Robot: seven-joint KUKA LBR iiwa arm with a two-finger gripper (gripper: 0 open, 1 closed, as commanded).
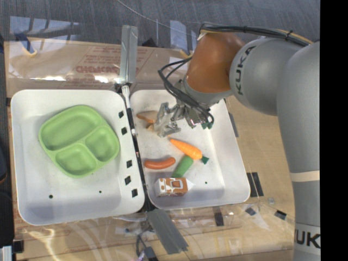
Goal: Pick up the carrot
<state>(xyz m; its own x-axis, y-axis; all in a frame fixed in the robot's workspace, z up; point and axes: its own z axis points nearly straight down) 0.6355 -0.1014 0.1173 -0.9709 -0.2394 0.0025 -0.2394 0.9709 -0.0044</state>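
Bench (261, 162) is tan w/ clear plastic sheeting and tape strips; grey carpet behind. Arm (272, 75) comes in from the right, its top and lower part cut off by frame edge. Gripper (167, 125) sits low in right bin (231, 173), near the back; metal fingers blur together, can't tell if open or closed, nothing visibly between them. Left bin (27, 162) holds green divided plate (79, 140). Right bin: carrot (186, 148) just in front of gripper, apart from it; sausage (159, 163); green item (183, 166); small brown-white box (173, 186); small orange-brown piece (145, 118), hard to make out
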